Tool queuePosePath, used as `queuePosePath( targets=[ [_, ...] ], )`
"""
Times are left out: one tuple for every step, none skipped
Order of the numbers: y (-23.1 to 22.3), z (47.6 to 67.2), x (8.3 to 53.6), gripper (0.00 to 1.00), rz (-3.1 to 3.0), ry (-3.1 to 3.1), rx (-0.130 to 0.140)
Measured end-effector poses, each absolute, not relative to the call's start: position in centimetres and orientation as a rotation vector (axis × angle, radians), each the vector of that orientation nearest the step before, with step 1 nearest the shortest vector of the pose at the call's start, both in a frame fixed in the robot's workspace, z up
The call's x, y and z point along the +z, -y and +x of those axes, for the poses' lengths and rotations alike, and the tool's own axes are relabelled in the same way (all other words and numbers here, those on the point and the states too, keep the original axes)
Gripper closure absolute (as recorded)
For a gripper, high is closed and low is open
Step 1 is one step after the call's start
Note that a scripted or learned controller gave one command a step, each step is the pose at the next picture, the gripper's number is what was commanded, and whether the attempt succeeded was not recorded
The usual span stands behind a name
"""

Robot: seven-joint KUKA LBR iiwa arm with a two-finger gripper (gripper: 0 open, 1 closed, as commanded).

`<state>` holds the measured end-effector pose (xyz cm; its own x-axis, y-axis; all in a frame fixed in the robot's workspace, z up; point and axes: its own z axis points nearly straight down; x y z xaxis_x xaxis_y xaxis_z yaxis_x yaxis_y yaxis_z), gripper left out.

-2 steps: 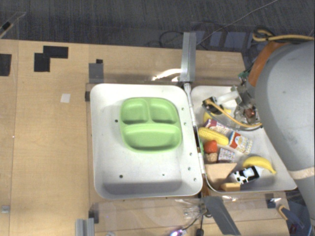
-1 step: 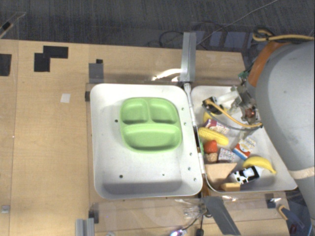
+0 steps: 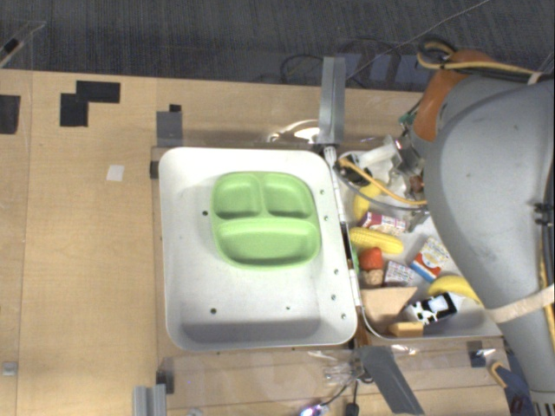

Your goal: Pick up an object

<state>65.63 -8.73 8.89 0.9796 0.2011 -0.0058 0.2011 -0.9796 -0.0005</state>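
Two shallow white bins are set side by side on the wooden bench (image 3: 78,258). In the left bin (image 3: 186,310) a green divided tray (image 3: 263,217) is laid flat, with two small compartments on its far side and one long compartment on its near side. The right bin (image 3: 381,326) is largely covered by the grey arm (image 3: 494,198), which is reached in from the right and is bent over the bin's far half; an orange band (image 3: 431,102) is seen near its upper end. The pincer (image 3: 401,173) is placed low over the far part of the right bin, among clear wrapping and a yellow cable, and whether it is clenched or released cannot be told, since its tips are hidden in the clutter. A heap of small things is spread in the uncovered part of the right bin: a banana (image 3: 377,241) is laid across the middle, a red ball (image 3: 371,259) is set just beside it on the near side, a second banana (image 3: 457,287) is seen close to the arm, a tan block (image 3: 392,302) is laid near the front wall, and a black-and-white toy (image 3: 433,308) is placed just beside that block.
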Motion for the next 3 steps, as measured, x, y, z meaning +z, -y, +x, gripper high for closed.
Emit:
queuePosePath(
  targets=[
    [12.4, 66.3, 18.1, 0.0, 3.124, -0.324, 0.008],
    [10.5, 66.0, 10.5, 0.0, 3.125, -0.328, 0.007],
    [17.5, 64.3, 8.7, 0.0, 3.125, -0.323, 0.003]
  ],
)
